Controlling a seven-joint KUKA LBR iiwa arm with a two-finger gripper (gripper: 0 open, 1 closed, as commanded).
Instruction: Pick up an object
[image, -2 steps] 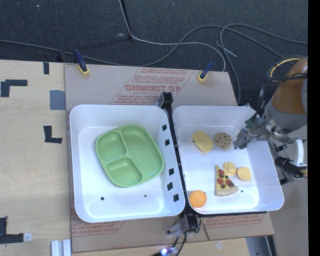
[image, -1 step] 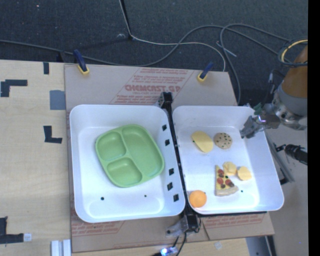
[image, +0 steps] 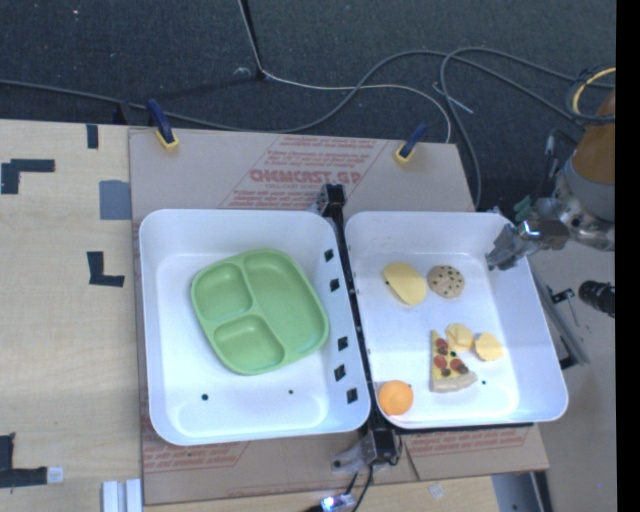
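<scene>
A light wooden bench (image: 60, 330) carries a brown cardboard sheet (image: 300, 175) with red print, held at its far edge by two clamps (image: 163, 128) with blue handles. Two shallow white bins sit on the cardboard: the left bin (image: 160, 300) and the right bin (image: 520, 330) touch along a central seam. Dark tape marks (image: 100, 268) lie on the wood left of the cardboard.

Arm (image: 598, 175): grey metal, at right edge of frame
Band: orange, above wrist
Gripper (image: 503, 252): dark grey fingers, silver mount, teal fleck
</scene>
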